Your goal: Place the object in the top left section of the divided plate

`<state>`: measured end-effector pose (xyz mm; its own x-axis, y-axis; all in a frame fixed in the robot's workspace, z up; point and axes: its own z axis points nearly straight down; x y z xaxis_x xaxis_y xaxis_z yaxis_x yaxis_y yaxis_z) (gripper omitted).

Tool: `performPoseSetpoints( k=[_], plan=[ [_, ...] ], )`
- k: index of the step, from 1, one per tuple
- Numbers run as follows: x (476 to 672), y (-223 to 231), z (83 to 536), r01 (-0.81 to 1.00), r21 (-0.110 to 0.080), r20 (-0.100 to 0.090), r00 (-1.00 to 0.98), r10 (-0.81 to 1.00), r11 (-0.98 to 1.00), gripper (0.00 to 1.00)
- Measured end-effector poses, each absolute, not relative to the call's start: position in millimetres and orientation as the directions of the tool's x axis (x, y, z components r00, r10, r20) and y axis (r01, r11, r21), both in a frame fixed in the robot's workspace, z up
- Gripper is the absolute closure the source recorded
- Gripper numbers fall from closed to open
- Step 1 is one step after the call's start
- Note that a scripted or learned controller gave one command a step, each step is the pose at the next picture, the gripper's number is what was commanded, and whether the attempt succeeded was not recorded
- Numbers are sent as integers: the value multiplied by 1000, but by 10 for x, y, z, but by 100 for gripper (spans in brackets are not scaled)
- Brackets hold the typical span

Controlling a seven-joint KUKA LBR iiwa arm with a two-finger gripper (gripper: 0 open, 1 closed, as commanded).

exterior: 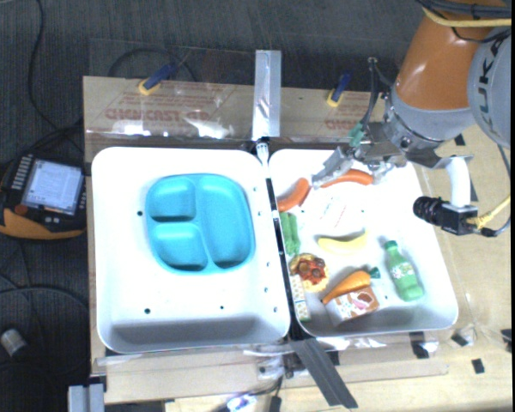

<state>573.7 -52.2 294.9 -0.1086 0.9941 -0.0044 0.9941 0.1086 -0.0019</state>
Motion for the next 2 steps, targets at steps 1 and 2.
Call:
performPoseSetpoints(
  k=[1,2],
  plan=[
    [5967,107,2491,999,-5,-2,-38,999,38,100],
    [5551,388,1815,971,-7,-2,237,971,-237,100]
  ],
)
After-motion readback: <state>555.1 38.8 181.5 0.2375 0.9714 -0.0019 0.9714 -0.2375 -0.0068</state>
